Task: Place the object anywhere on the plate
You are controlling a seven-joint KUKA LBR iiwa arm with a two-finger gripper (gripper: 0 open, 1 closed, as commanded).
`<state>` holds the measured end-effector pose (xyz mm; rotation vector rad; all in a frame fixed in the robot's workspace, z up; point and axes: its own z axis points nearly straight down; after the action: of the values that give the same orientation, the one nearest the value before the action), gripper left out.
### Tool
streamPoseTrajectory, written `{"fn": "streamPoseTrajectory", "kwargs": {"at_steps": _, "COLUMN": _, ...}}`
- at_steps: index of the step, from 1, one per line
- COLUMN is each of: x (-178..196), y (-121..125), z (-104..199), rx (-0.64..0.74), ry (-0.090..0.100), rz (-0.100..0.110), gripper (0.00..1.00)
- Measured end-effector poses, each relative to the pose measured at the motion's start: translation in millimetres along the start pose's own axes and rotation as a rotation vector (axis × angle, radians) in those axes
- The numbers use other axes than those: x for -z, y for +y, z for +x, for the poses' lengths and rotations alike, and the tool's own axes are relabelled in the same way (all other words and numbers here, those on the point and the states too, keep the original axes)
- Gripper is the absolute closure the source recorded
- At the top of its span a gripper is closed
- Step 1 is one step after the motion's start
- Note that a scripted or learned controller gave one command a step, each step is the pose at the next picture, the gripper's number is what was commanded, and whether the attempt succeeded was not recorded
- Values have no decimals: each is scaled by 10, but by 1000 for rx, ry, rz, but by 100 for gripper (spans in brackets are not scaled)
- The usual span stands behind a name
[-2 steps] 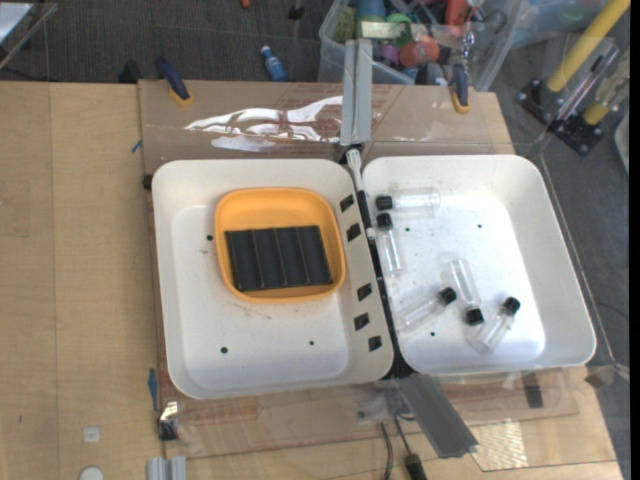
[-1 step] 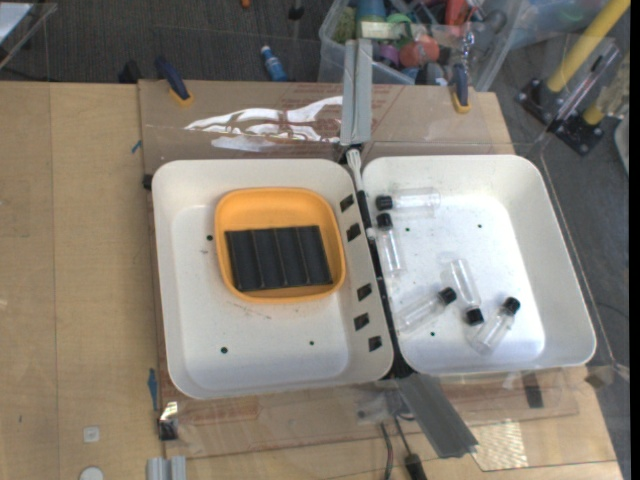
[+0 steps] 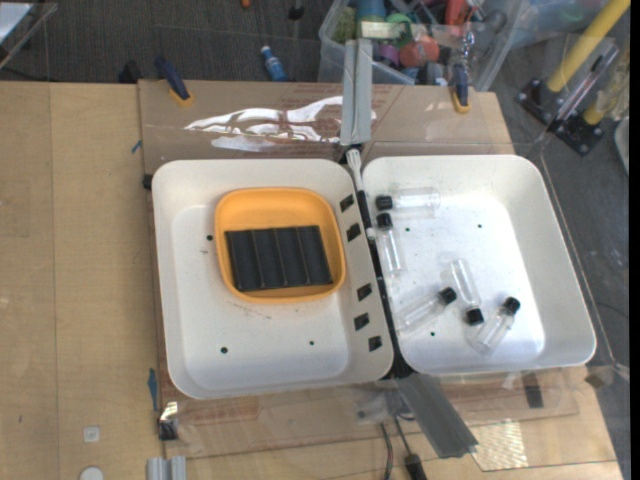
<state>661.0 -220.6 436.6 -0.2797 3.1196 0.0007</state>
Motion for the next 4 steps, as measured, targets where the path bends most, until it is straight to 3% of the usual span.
{"fn": "streamPoseTrajectory", "kwargs": {"at_steps": 2, "x": -4, "y": -15, "z": -76, "rx": 727, "ry": -2, "rz": -2, "gripper": 100}}
{"fn": "streamPoseTrajectory", "kwargs": {"at_steps": 4, "x": -11, "y": -14, "z": -75, "rx": 1325, "ry": -2, "rz": -4, "gripper": 100}}
